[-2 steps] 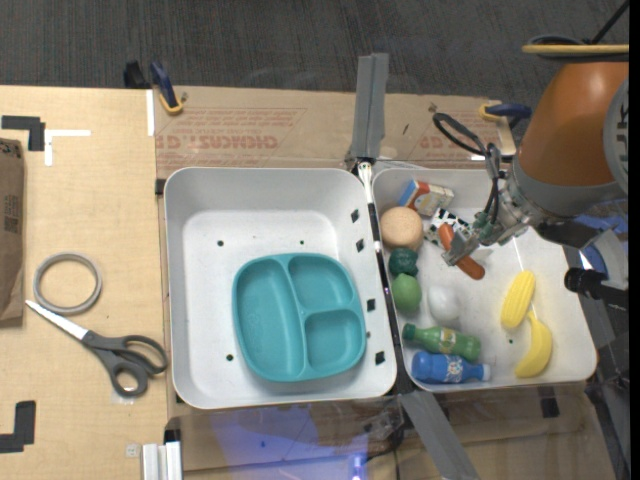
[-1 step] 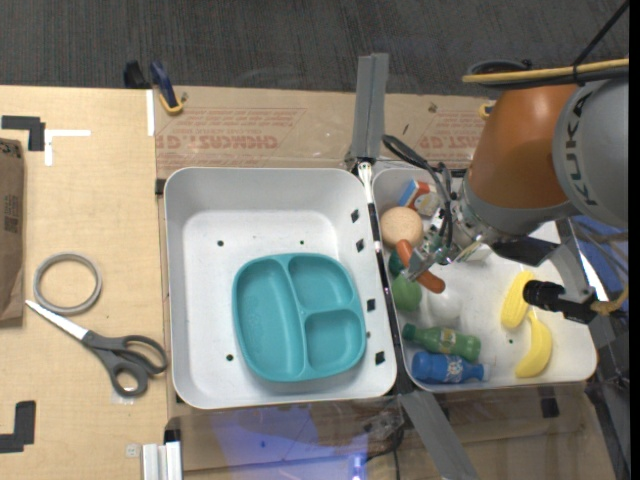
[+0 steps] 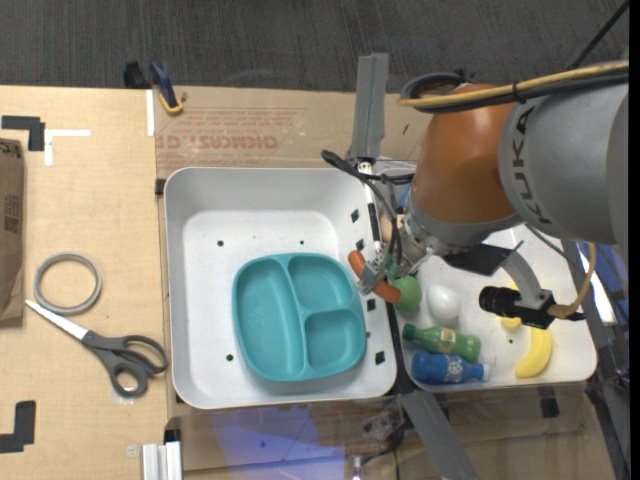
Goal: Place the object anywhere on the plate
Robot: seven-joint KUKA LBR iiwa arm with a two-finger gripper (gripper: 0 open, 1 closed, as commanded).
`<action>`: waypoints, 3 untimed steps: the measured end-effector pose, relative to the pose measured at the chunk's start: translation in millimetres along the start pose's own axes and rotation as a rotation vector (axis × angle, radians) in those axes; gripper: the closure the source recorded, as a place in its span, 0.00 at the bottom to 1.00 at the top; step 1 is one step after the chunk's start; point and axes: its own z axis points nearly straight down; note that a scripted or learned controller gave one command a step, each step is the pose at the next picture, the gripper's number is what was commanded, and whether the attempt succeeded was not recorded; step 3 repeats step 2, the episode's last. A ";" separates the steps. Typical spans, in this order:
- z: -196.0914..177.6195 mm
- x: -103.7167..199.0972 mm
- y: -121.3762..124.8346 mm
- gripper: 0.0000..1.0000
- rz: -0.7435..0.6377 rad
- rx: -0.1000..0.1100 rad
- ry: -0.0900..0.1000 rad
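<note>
A teal divided plate lies in the left white bin, with nothing on it. My gripper hangs over the wall between the two bins, just off the plate's upper right corner. A small orange-red piece shows right at the gripper's tip, above the left bin's right edge. Whether it is held is not clear from this angle. An orange fruit with a green top lies just right of the gripper in the right bin.
The right bin holds a white egg, a green bottle, a blue bottle and a yellow banana. Scissors and a tape roll lie on the bench at the left.
</note>
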 end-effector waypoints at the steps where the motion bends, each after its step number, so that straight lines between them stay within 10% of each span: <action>1: -2.1 77.3 1.7 1.00 0.061 0.001 0.000; 2: -2.1 77.1 1.6 0.00 0.062 0.001 0.000; 3: -2.1 77.1 1.6 0.00 0.062 0.001 0.000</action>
